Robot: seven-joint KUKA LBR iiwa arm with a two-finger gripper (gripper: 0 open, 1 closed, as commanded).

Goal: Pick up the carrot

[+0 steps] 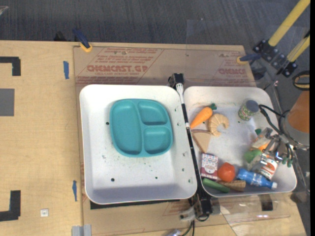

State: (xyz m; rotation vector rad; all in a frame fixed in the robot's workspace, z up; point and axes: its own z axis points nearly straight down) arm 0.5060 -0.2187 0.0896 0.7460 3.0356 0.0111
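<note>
Arm at right bin's far right edge, pincer (pixel 269 150) low (state unclear), carrot (pixel 202 116) well apart.

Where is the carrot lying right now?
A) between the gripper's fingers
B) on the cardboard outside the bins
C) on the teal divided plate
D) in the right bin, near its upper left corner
D: the carrot lies in the right bin beside a croissant-like pastry.

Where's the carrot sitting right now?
The carrot lies in the right bin, near its upper-left corner, close to the divider between the bins and just left of a tan croissant-like pastry.
</note>
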